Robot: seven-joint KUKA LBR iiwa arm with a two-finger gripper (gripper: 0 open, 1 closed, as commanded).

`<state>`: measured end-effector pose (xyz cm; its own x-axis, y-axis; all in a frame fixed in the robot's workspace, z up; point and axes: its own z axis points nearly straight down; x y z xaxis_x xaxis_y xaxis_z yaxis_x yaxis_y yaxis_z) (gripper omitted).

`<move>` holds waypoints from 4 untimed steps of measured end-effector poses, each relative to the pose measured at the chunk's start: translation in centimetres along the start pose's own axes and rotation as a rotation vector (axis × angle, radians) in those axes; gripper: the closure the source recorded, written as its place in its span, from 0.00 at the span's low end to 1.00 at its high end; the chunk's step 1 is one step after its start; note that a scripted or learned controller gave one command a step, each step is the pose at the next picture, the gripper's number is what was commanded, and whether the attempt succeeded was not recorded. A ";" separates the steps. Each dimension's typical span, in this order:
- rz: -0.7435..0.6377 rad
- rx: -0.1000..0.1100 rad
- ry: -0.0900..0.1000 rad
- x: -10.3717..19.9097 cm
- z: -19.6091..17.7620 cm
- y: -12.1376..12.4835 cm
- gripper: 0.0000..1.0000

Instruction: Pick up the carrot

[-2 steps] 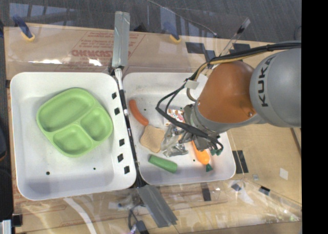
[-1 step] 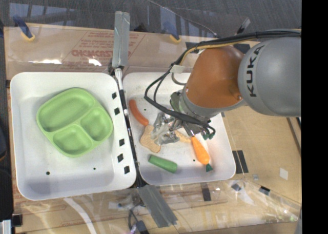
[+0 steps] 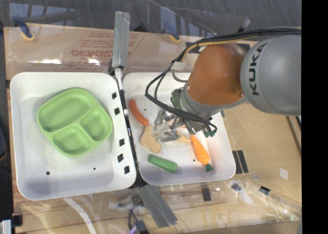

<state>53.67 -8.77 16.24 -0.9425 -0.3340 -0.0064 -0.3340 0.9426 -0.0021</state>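
The carrot (image 3: 201, 150), orange with a small green tip, lies in the right bin (image 3: 225, 162) near its front right corner. My gripper (image 3: 166, 127) hangs low over the middle of that bin, just left of the carrot's upper end. Its metal fingers point down at the bin floor, close to a tan cracker-like piece (image 3: 149, 140). Nothing shows between the fingers. The arm's orange band and grey wrist cover the bin's back right part.
An orange-red sausage (image 3: 138, 113) lies at the right bin's left side, and a green pod (image 3: 163, 163) near its front edge. The left bin (image 3: 25, 176) holds a green divided plate (image 3: 75, 120). Cables loop over the right bin's back.
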 end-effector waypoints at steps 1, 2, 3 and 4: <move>-0.006 0.001 -0.003 -0.2 -1.1 0.1 1.00; -0.300 -0.002 0.002 -7.5 -3.0 4.7 1.00; -0.224 -0.001 0.006 -0.5 -3.0 0.7 1.00; -0.611 -0.002 0.001 -2.5 -3.0 4.5 1.00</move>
<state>54.50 -3.74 19.25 -0.5804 -0.8143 -0.0033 -0.8143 0.5804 -0.0030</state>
